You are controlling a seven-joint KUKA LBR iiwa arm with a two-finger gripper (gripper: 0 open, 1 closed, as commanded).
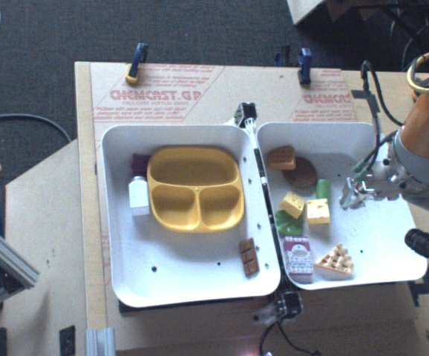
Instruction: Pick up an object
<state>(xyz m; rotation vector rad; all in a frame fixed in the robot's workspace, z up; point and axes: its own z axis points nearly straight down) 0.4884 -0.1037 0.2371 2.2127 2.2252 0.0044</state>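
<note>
Left bin (125,273): yellow divided tray (194,188), white bottle (139,195) touching its left edge. Right bin (393,265): cheese wedges (307,208), waffle piece (335,262), brown cookie (300,173). Gripper (353,195) hovers over the right bin's right half, nothing visible between its fingers; their spacing cannot be determined.

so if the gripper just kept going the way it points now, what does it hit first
The gripper points left and downward into the right bin. It would probably meet the yellow cheese block first, or bare bin floor just before it; depth is hard to judge.

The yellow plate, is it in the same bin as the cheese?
No, the yellow divided plate sits in the left bin; the cheese wedge lies in the right bin.
</note>
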